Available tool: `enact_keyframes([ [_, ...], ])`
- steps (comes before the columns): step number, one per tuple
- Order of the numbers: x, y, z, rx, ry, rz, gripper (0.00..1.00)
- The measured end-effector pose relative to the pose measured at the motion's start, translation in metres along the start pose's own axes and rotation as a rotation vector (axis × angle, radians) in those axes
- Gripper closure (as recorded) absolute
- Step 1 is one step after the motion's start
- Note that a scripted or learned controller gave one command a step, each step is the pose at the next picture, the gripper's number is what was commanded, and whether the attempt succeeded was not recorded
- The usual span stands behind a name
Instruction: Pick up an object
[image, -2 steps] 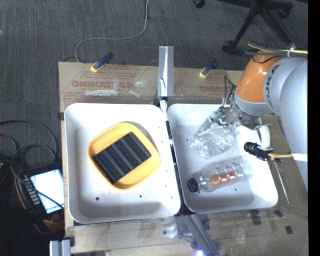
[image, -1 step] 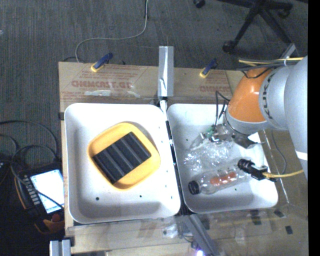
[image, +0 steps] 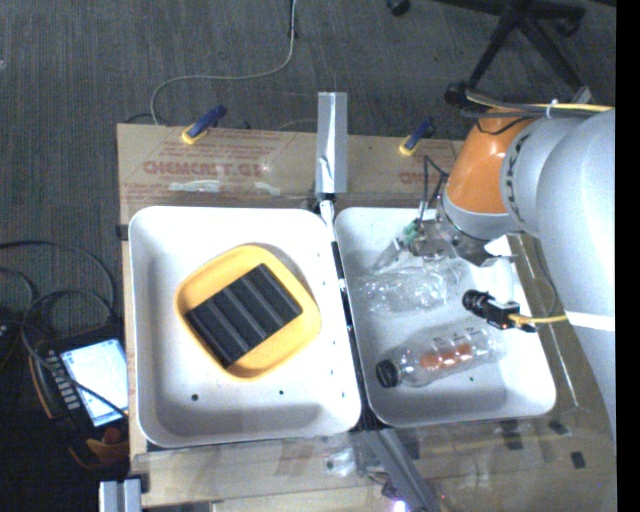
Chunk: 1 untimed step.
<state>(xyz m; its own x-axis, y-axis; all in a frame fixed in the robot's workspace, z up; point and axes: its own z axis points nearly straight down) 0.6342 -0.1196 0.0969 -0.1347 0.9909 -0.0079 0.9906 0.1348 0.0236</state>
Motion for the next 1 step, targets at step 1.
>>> enact_keyframes([
  [1,-0.0399,-0.0386,-0.0162,0.024,0.007,0.039,0.00],
])
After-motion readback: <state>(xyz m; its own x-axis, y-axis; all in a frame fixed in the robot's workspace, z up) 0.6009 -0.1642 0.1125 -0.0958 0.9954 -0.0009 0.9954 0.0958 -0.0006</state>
